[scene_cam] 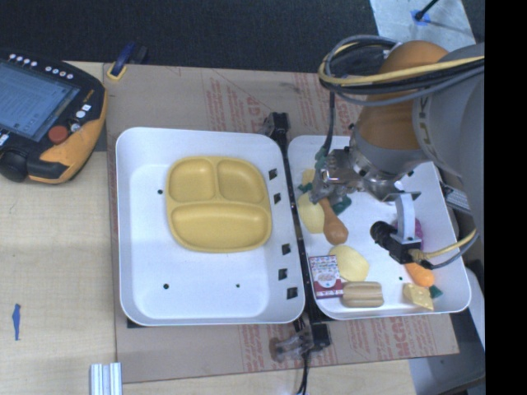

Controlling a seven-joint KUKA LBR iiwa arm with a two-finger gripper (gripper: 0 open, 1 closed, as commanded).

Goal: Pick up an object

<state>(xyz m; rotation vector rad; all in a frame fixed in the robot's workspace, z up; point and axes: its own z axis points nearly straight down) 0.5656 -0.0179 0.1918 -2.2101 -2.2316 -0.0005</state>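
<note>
The gripper (329, 189) hangs low in the right bin (449, 220). A brown stick toy (332, 220) lies right under it, slanting down-right. Whether it grips cannot be told.

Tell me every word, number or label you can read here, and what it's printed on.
Nothing here reads clearly.
Red printing on the brown cardboard under the bins: too faint and blurred to read.
Small red-and-white packet in the right bin: it has printing, too small to make out.
Screen of the handheld controller at the left: lines of text, blurred.
</note>
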